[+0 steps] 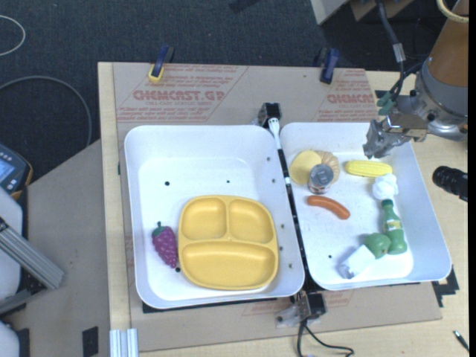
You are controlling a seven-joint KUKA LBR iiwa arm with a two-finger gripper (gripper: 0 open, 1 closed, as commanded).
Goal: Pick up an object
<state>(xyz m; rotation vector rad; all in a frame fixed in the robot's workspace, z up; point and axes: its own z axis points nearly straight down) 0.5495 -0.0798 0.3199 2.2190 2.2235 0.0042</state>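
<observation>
Item: yellow plastic corn cob [369, 169], right white bin [435, 229], upper part. Long axis runs left-right across view. Lies just below and slightly left of grey two-finger gripper [375, 149], which hangs close over it; arm enters from right.

Gripper state: can't tell, tips blur together; nothing seen pinched.

Nearby: white-capped green bottle [390, 213] below cob; orange sausage [329, 207] further left.
</observation>
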